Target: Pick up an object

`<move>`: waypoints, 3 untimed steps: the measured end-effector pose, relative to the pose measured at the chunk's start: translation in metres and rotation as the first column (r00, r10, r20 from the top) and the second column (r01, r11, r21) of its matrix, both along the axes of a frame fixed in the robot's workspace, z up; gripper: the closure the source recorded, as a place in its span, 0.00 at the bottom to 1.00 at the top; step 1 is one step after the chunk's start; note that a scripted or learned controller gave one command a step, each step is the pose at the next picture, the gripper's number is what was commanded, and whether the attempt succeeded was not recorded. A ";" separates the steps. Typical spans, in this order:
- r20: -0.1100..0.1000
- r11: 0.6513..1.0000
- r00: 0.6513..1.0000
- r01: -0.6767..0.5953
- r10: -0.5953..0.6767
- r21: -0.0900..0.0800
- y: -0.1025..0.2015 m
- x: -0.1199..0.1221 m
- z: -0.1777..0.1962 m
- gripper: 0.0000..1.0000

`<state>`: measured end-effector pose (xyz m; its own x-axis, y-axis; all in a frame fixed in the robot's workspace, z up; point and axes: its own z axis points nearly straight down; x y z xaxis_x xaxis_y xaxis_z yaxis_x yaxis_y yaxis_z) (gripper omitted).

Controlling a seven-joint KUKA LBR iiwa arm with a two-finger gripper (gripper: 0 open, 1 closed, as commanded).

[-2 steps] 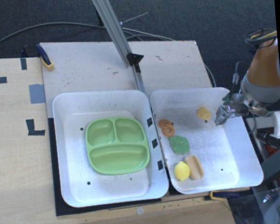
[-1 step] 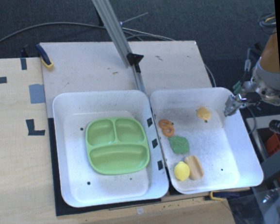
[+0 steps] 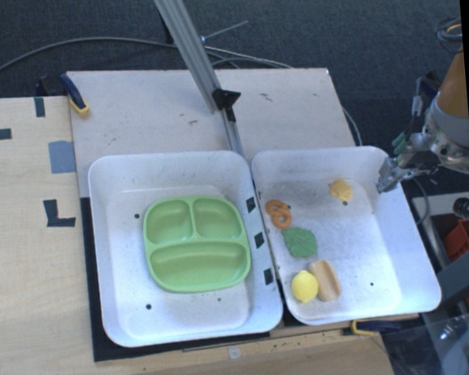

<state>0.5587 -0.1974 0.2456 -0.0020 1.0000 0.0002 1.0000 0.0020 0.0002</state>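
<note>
The right bin (image 3: pixel 402 241) holds a small yellow-orange piece (image 3: pixel 341 189) at its back, an orange pretzel (image 3: pixel 278 213) near the left wall, a green leaf-shaped piece (image 3: pixel 300 241) below it, and a yellow lemon (image 3: pixel 304 286) touching a tan hot-dog bun (image 3: pixel 327 280) at the front. My gripper (image 3: pixel 386 176) hangs over the bin's right rim, to the right of the yellow-orange piece and apart from it. I see nothing between its fingers, and their spacing is too dark to read.
The left bin (image 3: pixel 112 234) holds a green divided plate (image 3: pixel 196 243). A grey metal pole (image 3: pixel 194 51) slants in from the top to the bins' shared back edge. Cables lie on the dark floor behind the bench. A yellow-handled clamp (image 3: pixel 74 94) sits at the bench's back left.
</note>
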 end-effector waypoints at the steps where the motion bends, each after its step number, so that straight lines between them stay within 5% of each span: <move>1: 0.000 1.000 1.000 -0.005 0.005 0.001 0.053 0.016 0.008 1.00; 3: -0.003 1.000 1.000 -0.004 0.004 0.001 0.147 0.043 -0.007 1.00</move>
<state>0.6021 -0.0506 0.2388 -0.0065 1.0000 0.0012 1.0000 0.0065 -0.0029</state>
